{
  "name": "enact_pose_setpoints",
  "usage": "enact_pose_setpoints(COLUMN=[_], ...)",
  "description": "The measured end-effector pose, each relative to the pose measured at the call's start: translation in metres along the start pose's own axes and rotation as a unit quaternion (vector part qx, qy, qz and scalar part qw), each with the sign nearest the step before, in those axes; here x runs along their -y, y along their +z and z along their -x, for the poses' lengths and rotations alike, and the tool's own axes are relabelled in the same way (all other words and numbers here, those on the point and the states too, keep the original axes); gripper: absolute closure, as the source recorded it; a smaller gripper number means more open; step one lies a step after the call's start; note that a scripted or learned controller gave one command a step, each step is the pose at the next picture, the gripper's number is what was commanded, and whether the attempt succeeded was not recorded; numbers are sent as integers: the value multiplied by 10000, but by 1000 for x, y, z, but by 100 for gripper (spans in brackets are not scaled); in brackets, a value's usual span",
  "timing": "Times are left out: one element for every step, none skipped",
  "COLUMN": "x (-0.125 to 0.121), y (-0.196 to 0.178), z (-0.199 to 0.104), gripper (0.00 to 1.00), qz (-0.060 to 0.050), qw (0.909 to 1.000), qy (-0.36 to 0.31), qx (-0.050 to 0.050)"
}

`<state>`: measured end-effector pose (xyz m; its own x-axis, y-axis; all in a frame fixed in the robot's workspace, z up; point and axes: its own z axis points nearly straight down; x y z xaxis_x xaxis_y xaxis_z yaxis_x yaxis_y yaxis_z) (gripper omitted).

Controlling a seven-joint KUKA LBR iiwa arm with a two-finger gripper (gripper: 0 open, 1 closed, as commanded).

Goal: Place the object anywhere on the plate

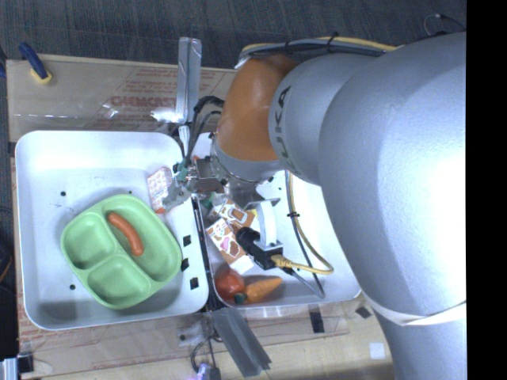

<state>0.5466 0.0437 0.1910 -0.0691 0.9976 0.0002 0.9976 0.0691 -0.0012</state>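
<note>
Progress: we judge the task unsettled; a sausage (125,233) lies on the green plate (95,283), which would meet the goal if it is the object meant, though other pieces wait in the right bin.
Left bin (40,172): we see the three-compartment green plate resting on its floor, tilted toward the lower left of the frame.
Plate contents: the orange-red sausage sits in the upper compartment, aslant; the two lower compartments look bare.
Bin edge: a small red-and-white packet (159,185) lies by the left bin's right wall, just beside the plate's upper rim and off the plate.
Gripper (207,182): we find it low over the divide between the bins, under the orange band; the wrist hides its working end, so we cannot tell how wide it stands or whether it carries anything.
Right bin (333,287): largely covered by the arm (380,165); at its near end we see printed cartons (227,240), a red tomato (229,282) and an orange carrot (261,289) touching it.
What is left: in our judgement, any further piece from the right bin has yet to cross to the plate.
</note>
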Motion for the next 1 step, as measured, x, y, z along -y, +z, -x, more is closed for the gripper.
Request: enact_pose_setpoints(x=[8], y=[1], z=[-5], gripper=[0], qz=[-31], qw=[9987], qy=[503], qx=[-1])
